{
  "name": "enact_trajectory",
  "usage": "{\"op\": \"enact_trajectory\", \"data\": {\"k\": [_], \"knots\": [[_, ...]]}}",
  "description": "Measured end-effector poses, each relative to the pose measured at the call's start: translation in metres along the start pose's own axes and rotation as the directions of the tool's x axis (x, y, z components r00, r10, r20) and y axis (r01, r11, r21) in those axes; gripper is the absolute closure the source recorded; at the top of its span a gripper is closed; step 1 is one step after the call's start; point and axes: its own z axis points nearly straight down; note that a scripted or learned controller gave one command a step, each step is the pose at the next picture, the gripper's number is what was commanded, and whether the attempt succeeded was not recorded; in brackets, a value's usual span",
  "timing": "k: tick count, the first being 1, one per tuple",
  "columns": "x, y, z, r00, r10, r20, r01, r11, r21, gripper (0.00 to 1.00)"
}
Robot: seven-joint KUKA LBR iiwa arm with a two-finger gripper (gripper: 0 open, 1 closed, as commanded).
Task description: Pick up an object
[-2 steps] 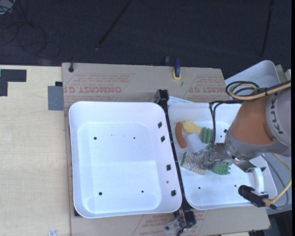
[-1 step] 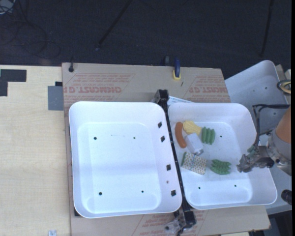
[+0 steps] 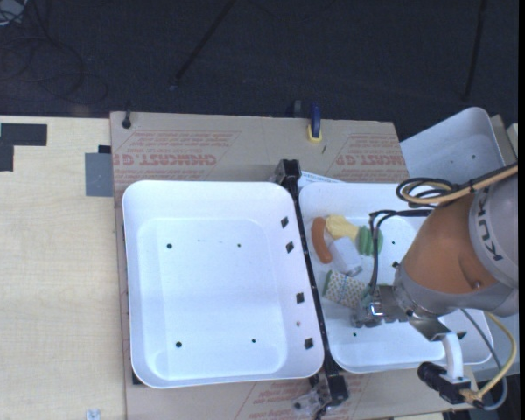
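Here, camera view, from above at a slant:

Bench: a brown cardboard sheet (image 3: 245, 147) with reversed red print lies under both bins, on a pale wooden top (image 3: 44, 278) that fills the left of the frame.

Left bin (image 3: 149, 234): a shallow white tray in the middle of the frame, its floor bare white with a few small dark dots.

Right bin (image 3: 376, 361): white, just right of the left bin, their rims joined by a line of black clips (image 3: 299, 274) down the middle; the arm covers much of its right half.

Arm (image 3: 455, 252): grey with an orange band, reaching in from the right edge and bending down over the right bin; black and yellow cables (image 3: 424, 189) loop above it.

Gripper (image 3: 367, 309): low in the right bin, at the lower edge of the pile of objects, seen as a small metallic part below the orange band. Whether it is wide or closed, I cannot tell, and nothing can be made out in its grasp.

Objects: clustered in the upper left part of the right bin, close together. An orange oblong item (image 3: 319, 239) lies nearest the clips; a yellow item (image 3: 339, 227) sits just right of it; a green item (image 3: 366, 241) is further right beside the cable; a pale whitish item (image 3: 343, 256) lies below the yellow one; a speckled, patterned item (image 3: 343, 287) lies lowest, just beside the gripper.

Top of frame: dark floor with faint cables.
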Motion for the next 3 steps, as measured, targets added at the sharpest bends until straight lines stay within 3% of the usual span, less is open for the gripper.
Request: {"op": "enact_trajectory", "data": {"k": [1,2,3], "knots": [[0.127,0.002,-0.108,1.000,-0.007,-0.003,0.007,1.000,-0.007,1.00],[-0.002,-0.001,-0.110,1.000,0.016,0.005,-0.016,1.000,0.001,1.00],[0.100,0.000,-0.112,1.000,-0.005,-0.003,0.005,1.000,0.003,1.00]]}}
